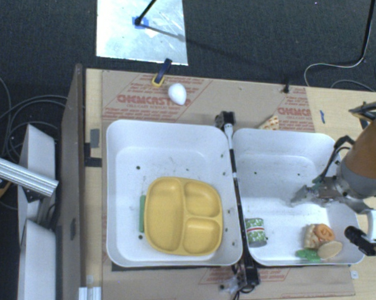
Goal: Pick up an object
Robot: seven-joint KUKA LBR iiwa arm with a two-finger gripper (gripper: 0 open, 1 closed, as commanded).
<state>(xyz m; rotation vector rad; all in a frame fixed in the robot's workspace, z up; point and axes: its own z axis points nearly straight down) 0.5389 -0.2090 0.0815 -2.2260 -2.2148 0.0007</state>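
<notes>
1. The end effector point(304, 196) hangs low over the right bin point(281, 144), nothing visibly between its fingers; whether it is released or clenched cannot be told.
2. Nearest candidate: a cluster of toy food point(321, 240) just below and to the right of the end effector, an orange piece, a pale round piece and a green bit touching.
3. A small can point(255, 232) stands below and to its left, near the bin wall.
4. Judged light and stiff; the can's smooth sides may slip, so grip across its middle.
5. The yellow divided plate point(184, 216) lies far left, too wide and flat to pinch except at its rim.
</notes>
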